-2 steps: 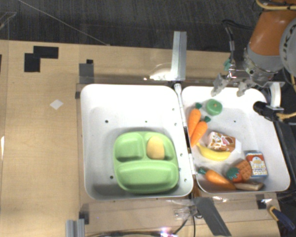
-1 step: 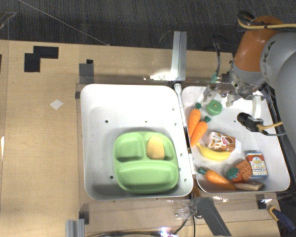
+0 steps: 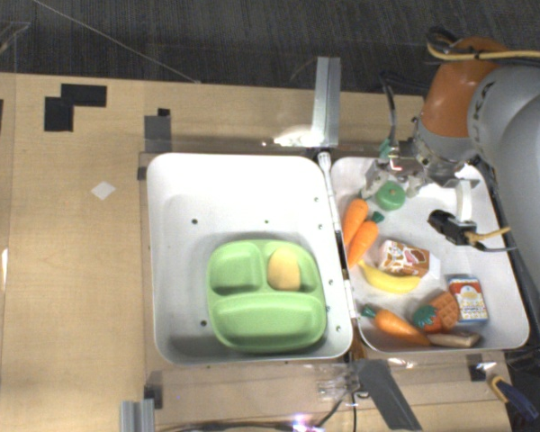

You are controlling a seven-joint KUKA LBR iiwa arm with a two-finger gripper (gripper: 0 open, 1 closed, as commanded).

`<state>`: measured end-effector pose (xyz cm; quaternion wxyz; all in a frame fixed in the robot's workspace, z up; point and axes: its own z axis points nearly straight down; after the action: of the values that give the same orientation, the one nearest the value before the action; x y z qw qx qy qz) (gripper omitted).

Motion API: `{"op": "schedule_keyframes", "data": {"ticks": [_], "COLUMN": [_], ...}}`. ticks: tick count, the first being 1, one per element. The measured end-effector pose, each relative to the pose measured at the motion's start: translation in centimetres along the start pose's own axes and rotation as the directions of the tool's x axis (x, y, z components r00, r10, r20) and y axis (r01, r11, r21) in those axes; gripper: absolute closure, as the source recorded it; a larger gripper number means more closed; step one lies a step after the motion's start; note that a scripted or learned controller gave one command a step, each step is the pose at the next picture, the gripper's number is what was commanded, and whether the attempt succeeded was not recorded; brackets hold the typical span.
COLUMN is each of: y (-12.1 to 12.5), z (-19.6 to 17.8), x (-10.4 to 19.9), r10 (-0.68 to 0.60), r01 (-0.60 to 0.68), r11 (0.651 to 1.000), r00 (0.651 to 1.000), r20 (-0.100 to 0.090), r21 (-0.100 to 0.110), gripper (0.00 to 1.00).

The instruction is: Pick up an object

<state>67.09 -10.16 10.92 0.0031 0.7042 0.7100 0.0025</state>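
Camera view: left bin [image 3: 189, 205] holds a green 3-compartment tray [image 3: 265, 318] w/ a yellow rounded item [image 3: 285, 268] in its upper-right compartment; bare floor all round the tray. Right bin [image 3: 508, 306] is crowded: carrot pair [image 3: 355, 221] along the divider, banana [image 3: 389, 282], printed packet [image 3: 403, 257], 3rd carrot [image 3: 396, 324], pineapple toy [image 3: 439, 311], small box [image 3: 469, 297]. Green round piece [image 3: 391, 196], small, disc-like, lies near the bin's far wall. Gripper [image 3: 391, 176] is right over it; open or clenched can't be told. Free floor at bin's right.
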Motion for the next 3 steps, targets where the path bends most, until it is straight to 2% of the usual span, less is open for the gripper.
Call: {"op": "schedule_keyframes", "data": {"ticks": [1,2,3], "y": [-2.5,-2.2,0.1], "z": [1.9,0.5,-7.8], "x": [1.2,1.3,10.2], "r10": [-0.158,-0.159,-0.093], "r01": [0.158,0.159,0.093], "r11": [0.987,0.987,0.996], "r00": [0.988,0.987,0.996], "r20": [0.000,-0.001,-0.002], "r21": [-0.004,-0.012,0.001], "gripper": [0.00,1.00,1.00]}}
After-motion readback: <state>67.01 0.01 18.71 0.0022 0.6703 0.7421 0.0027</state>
